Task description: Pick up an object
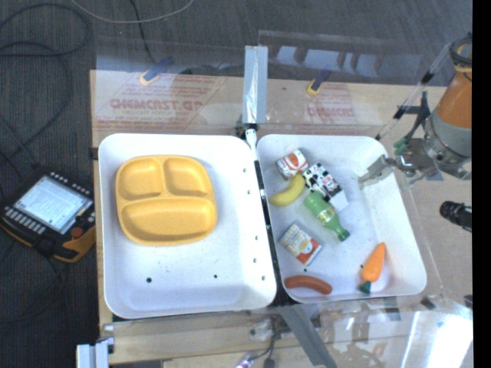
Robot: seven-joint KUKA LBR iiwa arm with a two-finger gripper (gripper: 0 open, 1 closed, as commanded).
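Observation:
The right bin [399, 205] holds several toy foods. A red-and-white carton [292, 162] and a black-and-white cow-print carton [322, 181] lie near its back left. A banana [287, 192] rests by the left wall, with a green bottle [326, 215] beside it. Toward the front lie an orange-and-white juice box [299, 243], a sausage [308, 284] and a carrot [373, 265]. My gripper [377, 172] hangs over the bin's back right part, to the right of the cow-print carton, with nothing seen in it.
The left bin [184, 282] carries a yellow divided plate [165, 198]. A metal divider [255, 90] rises behind the seam between the bins. A handheld control pendant [50, 213] lies on the floor at far left.

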